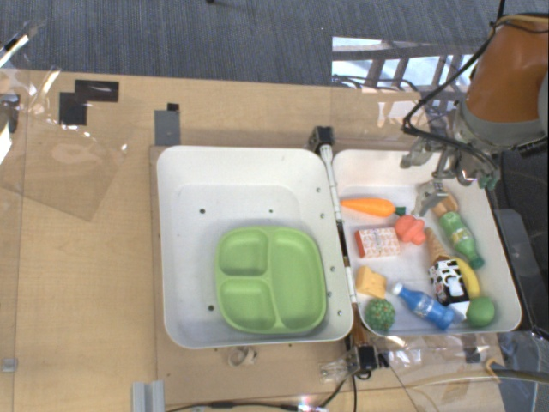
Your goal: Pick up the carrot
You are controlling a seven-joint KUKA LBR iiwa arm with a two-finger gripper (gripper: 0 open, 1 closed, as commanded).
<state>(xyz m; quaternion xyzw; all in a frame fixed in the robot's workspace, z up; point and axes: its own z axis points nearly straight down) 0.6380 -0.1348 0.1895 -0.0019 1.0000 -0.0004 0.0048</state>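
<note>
Your carrot [369, 206] lies on its side near the top left of the right bin [508, 269], green end toward the centre, just above the red-and-white box [378, 241] and apart from the green bottle [456, 235]. Your gripper [442, 181] hangs over the bin's upper right, well clear of the carrot, with nothing seen between the jaws; whether they are open or closed, you cannot tell. The left bin [184, 196] holds a green divided plate [270, 279].

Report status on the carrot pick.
Gripper over right bin, fingers unclear. Carrot lying free at bin's left, untouched. Nothing on top of it; red toy close by.
</note>
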